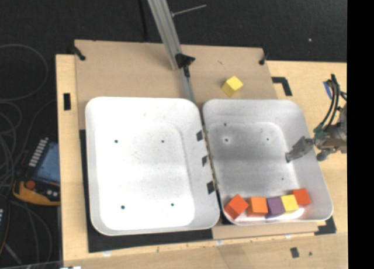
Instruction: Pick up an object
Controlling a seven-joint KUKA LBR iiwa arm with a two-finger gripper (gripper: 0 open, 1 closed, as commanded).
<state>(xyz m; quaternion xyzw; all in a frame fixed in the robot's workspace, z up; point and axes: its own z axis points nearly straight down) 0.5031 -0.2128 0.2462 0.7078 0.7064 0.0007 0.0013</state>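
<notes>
5 small cubes (269,204) — orange, purple, yellow — along right bin (245,116) front wall, pincer (301,148) above, grip state unclear

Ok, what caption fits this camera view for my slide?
Tool at right bin, five blocks along its near edge, a yellow block outside.

Five blocks (267,204) along right bin (245,116) front wall.

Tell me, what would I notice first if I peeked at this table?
Probably the row of colorful blocks lined up along the near edge of the right white bin: orange, purple, yellow and red-orange ones. Then a lone yellow block sitting on the board behind that bin, outside it. The gripper hangs at the bin's right side.
</notes>
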